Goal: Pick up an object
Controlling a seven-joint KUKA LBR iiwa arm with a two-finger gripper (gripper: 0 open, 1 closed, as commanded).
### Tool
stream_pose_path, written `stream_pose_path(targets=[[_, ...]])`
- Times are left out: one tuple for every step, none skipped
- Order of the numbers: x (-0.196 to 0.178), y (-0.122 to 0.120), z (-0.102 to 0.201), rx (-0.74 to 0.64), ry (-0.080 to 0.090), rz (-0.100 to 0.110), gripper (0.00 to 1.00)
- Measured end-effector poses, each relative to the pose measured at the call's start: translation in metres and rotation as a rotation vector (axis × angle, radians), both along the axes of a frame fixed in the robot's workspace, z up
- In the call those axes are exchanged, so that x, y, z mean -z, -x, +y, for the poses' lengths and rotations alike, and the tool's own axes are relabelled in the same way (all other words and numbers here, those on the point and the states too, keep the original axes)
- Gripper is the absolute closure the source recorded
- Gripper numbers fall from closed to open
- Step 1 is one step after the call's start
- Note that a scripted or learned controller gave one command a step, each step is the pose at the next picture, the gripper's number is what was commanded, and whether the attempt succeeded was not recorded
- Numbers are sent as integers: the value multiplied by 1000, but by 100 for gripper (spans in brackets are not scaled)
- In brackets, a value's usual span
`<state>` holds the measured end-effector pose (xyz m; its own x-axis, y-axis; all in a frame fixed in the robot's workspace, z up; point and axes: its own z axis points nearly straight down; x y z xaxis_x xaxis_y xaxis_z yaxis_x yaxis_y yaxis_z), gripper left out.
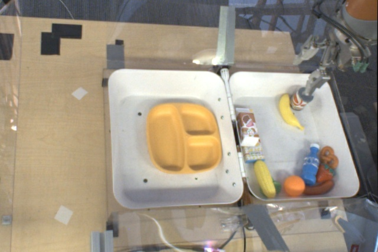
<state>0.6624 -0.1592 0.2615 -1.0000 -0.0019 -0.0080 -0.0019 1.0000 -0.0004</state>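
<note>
The right bin holds a yellow banana near its back. A flat snack box lies along its left wall. At the front are a corn cob, an orange, a blue bottle, a brown pretzel-like piece and a red sausage-shaped item. My gripper reaches down from the upper right. Its tip is right at the banana's upper end, next to a small red and white round thing. I see nothing lifted.
The left bin holds a yellow divided plate. A metal divider stands behind the seam between the bins. The grey arm with its orange band and cables fills the upper right corner.
</note>
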Motion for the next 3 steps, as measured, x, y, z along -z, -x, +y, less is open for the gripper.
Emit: stream_pose_path(targets=[[141,-5,-45,112,-3,11,0],[162,-2,-14,362,-3,12,0],[174,26,-33,215,-1,-2,0]])
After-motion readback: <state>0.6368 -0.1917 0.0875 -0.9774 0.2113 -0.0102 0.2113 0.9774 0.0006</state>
